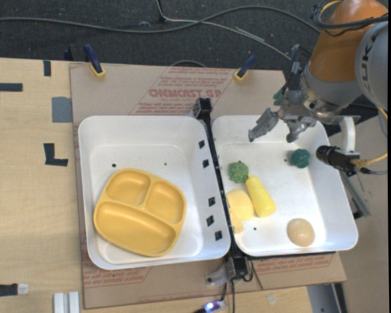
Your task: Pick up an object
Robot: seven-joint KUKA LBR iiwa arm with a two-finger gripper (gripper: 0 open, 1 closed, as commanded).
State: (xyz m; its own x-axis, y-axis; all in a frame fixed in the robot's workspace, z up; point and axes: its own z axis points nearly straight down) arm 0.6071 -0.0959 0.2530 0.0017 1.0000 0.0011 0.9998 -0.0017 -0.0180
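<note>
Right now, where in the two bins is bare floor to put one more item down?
Left bin: a bare strip behind the yellow divided plate. Right bin: bare floor between the teal ball, yellow cylinder and tan egg. Crowded by the divider: green broccoli, cylinder and pale yellow piece cluster. The open gripper hangs over the rear.

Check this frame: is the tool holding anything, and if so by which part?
Nothing is held. The tool hangs open above the right bin, with no object between its fingers.

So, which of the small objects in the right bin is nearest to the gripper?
The dark green ball, just below the gripper. The other pieces lie farther toward the bin's front.
</note>
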